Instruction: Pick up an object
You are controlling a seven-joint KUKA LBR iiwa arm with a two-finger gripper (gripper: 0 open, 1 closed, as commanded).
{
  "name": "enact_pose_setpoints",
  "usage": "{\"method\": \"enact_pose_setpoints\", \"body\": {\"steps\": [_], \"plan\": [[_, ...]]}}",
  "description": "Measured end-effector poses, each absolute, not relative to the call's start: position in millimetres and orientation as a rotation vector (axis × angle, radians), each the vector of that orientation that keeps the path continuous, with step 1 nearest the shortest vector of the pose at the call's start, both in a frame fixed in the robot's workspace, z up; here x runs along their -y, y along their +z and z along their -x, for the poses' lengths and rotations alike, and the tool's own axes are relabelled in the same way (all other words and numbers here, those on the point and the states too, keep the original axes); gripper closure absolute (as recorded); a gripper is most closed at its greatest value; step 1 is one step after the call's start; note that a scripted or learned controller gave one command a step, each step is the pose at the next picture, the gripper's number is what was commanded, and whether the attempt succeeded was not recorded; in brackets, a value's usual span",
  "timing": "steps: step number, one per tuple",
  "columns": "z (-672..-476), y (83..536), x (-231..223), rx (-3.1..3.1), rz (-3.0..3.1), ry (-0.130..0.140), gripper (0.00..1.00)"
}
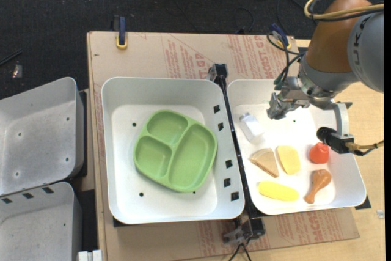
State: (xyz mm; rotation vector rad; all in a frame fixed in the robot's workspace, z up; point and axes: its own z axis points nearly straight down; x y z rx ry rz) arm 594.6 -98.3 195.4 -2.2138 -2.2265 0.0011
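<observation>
Gripper (276, 110) above right bin (357, 189), five food toys, one green plate (175, 150).

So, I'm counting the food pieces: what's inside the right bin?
The right bin holds a sandwich wedge, yellow slice, banana, tomato, drumstick and white piece; the gripper covers part of its far floor.

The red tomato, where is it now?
The red tomato lies in the right bin, near its right wall, just above the chicken drumstick.
</observation>
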Motion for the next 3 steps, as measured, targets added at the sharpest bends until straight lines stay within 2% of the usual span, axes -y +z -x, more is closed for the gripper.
{"method": "enact_pose_setpoints", "body": {"steps": [2,3], "plan": [[-573.4,198.9,1.9,2.227,2.213,0.002,1.00],[-560.8,217.2,-49.3,2.230,2.213,-0.002,1.00]]}}
